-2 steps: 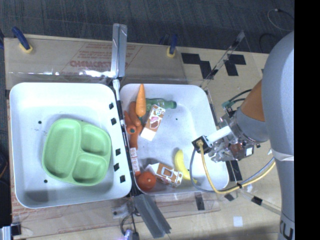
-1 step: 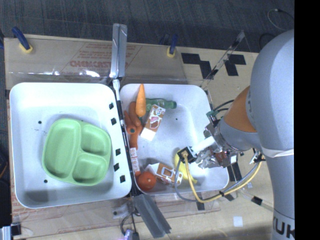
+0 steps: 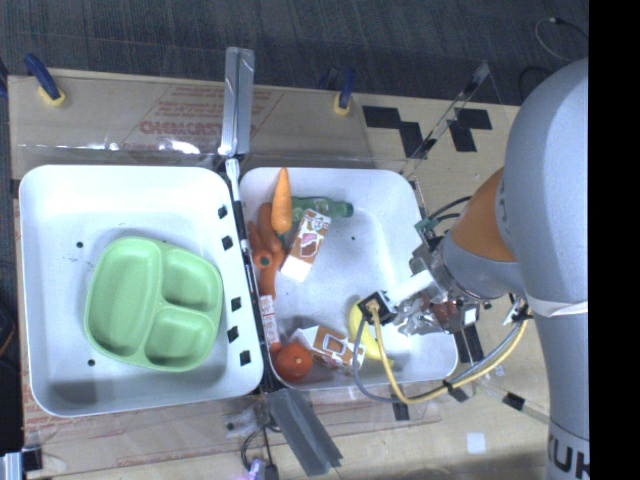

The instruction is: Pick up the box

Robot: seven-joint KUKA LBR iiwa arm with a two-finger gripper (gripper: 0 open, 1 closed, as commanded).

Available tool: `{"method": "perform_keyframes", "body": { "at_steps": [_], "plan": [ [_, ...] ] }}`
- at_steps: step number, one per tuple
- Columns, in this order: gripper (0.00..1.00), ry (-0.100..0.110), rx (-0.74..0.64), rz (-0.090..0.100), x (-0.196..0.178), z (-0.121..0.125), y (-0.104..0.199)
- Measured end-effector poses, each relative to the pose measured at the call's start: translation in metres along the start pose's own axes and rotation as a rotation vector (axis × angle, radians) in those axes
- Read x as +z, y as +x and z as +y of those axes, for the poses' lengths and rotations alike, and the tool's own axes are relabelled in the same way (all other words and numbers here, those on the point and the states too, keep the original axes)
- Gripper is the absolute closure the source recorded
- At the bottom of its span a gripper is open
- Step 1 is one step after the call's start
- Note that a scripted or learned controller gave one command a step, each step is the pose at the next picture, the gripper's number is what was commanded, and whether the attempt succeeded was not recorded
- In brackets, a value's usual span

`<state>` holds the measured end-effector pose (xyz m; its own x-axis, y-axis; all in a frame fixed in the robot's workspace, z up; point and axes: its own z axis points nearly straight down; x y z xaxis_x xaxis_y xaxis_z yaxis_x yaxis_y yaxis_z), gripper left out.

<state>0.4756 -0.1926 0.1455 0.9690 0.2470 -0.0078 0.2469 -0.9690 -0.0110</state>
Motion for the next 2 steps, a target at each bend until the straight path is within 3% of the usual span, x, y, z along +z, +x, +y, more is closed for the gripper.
{"method": "perform_keyframes", "body": {
  "at_steps": [1, 2],
  "plan": [
    [1.00, -0.006, -0.606, 0.001, -0.0124, 0.0167, -0.0042],
    [1.00, -0.003, -0.610, -0.001, -0.0215, 0.0161, -0.0042]
  ]
}}
